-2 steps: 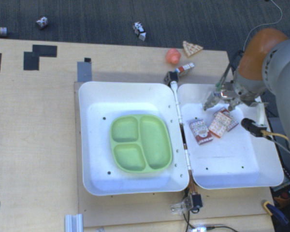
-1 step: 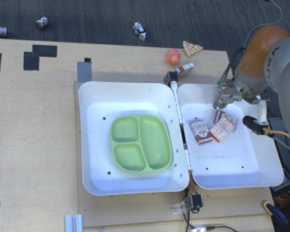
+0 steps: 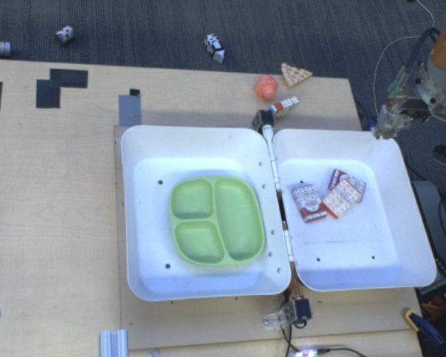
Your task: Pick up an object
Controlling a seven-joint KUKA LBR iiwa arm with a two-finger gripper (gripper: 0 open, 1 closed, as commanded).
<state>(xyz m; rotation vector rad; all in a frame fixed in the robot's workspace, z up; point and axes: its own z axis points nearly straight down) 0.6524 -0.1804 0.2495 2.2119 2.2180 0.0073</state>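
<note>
Pretty clearly a robotics lab, not anyone's home. Light wooden bench (image 3: 52,214) with two white bins (image 3: 134,222) clamped side by side, black tape patches (image 3: 59,84) stuck near the bench's far left edge, loose cables (image 3: 401,58) looping by the far right corner, and dark grey carpet (image 3: 149,13) beyond the far edge with small bits scattered on it.
</note>
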